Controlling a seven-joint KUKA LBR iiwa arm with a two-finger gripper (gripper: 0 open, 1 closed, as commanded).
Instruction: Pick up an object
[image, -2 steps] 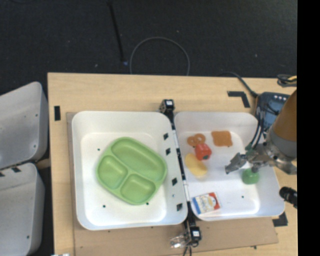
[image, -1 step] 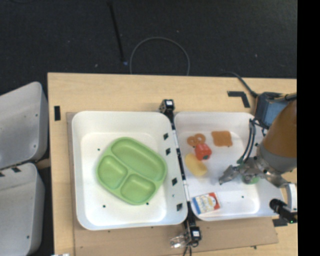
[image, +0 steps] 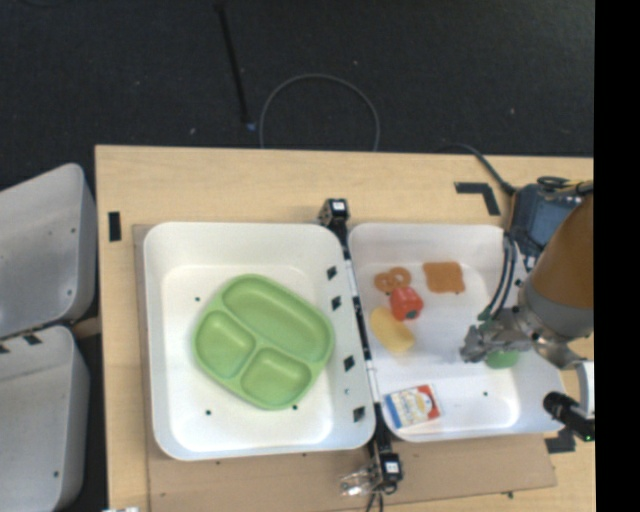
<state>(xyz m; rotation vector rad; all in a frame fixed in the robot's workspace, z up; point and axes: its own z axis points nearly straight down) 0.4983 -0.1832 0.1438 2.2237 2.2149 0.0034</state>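
Green object (image: 503, 356) sits under the lowered gripper (image: 487, 347); grip state unclear in right bin (image: 455, 235).

A divided plate (image: 263, 341) lies in the left bin (image: 160, 400); the gripper (image: 487, 345) and small items sit in the right bin (image: 470, 240).

Pale wood-grain tabletop (image: 120, 190) carries two smooth white plastic bins under flat light.

In the left bin (image: 160, 400), a green divided plate (image: 262, 342) looks like matt moulded plastic. The right bin (image: 440, 240) holds a printed packet (image: 412, 405) of glossy-looking paper or film, a yellow piece (image: 392, 331), a red piece (image: 405, 302), a pretzel shape (image: 392, 280) and a brown slab (image: 443, 277), all apparently smooth plastic. At right frame, the arm's orange band (image: 568, 262) has a satin sheen; dark matt flooring lies beyond.
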